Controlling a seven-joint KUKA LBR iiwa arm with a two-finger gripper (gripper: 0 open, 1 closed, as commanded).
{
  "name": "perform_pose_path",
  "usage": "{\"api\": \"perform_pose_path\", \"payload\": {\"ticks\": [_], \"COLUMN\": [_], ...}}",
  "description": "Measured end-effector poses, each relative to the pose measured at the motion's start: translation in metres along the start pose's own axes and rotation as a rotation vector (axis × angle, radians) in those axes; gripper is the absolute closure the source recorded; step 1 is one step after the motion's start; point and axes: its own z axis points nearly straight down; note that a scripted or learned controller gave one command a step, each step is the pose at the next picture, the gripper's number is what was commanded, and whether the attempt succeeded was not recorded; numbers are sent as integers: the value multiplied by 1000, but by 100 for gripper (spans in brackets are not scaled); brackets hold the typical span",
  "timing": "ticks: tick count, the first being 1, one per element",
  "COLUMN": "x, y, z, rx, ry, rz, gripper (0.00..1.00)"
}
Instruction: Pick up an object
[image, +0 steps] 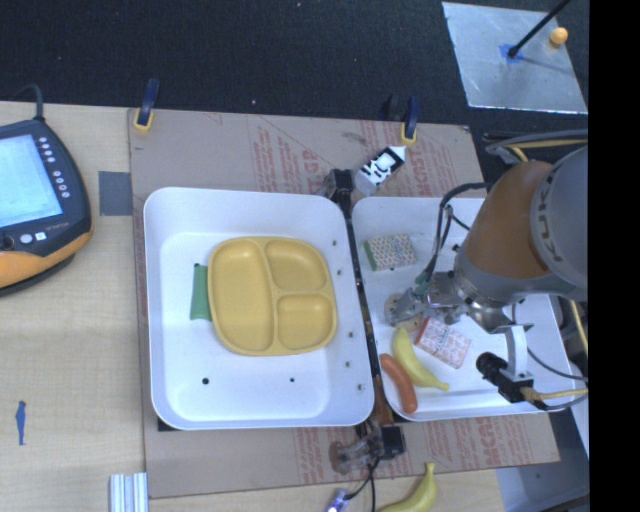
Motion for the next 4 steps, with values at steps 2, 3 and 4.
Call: {"api": "perform_pose_path", "payload": {"ticks": [2, 3, 4], "x": [2, 0, 4], "y": [-8, -1, -4], "z": [0, 0, 0], "rx": [4, 1, 4], "ry": [2, 0, 2], "rz": [-2, -1, -1], "gripper": [0, 0, 0]}}
